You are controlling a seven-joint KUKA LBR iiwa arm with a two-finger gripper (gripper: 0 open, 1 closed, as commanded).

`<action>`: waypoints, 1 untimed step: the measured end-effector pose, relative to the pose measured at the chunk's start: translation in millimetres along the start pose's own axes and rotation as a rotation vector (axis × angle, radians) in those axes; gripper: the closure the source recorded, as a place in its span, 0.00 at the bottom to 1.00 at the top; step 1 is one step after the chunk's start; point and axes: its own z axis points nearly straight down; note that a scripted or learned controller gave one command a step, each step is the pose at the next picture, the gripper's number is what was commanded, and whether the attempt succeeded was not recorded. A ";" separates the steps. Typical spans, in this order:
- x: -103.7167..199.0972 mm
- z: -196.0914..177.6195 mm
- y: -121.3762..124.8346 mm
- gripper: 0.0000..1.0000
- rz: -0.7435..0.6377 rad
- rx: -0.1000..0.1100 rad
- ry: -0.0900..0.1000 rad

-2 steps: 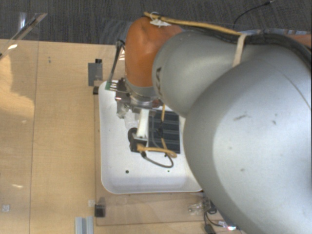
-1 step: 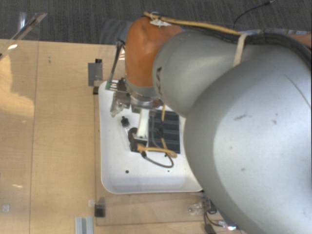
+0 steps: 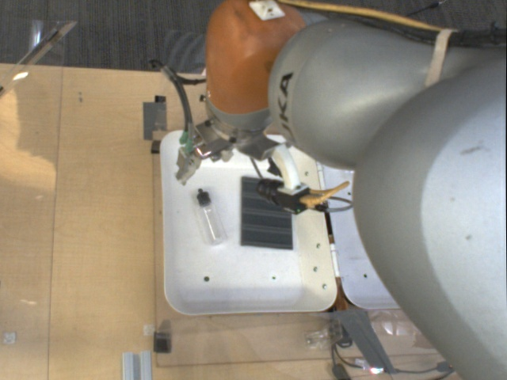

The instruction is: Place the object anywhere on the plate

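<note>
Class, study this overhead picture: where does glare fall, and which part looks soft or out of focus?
In the camera view, pale glare patches lie on the wooden bench at left; the big grey arm, closest to the lens, looks soft, while the clear vial and dark ribbed plate in the white bin stay fairly sharp.

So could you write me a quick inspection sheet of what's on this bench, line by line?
Surface: wooden bench bearing a left white bin; part of a second bin shows beside it.
Job's things: a dark ribbed plate lies flat in the left bin; a small clear vial with a black cap lies beside it, apart from it.
Clutter: nothing seen in the bin beyond these.
Gripper: gripper hovers over the bin's far left corner; nothing seen in it.
Cables: black cables run along the wrist; another lies by the near edge.
Surroundings: dark carpet beyond the bench.
</note>
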 end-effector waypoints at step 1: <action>1.7 125.5 -38.2 0.00 0.250 0.005 0.001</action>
